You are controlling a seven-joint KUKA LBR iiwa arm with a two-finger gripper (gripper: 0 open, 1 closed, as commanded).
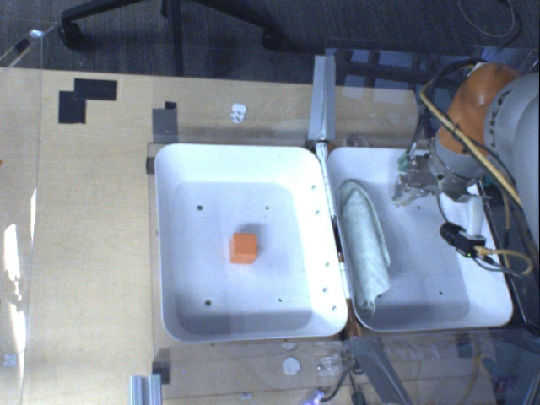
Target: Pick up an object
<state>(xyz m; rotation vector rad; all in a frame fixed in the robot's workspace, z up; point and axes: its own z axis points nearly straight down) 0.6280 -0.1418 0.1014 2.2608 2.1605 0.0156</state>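
A small orange cube (244, 248) sits alone near the middle of the left shallow white plastic bin (181, 171) on the pale wooden desk (84, 251). In the right white bin (489, 306), a rolled grey-green cloth (364, 241) lies along the left wall. The grey arm's gripper (413, 182) hovers over that bin's far right corner, amid cables; whether the jaws stand apart or closed cannot be made out.

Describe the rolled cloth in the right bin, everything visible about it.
The rolled cloth is a pale grey-green fabric, perhaps a towel, wound into a long roll. It lies flat on the floor of the right bin, along that bin's left wall, running from the far end toward the near end with a slight slant. Its near end looks thicker and loosely folded. It rests against or very near the wall. The gripper is apart from it, to its right.
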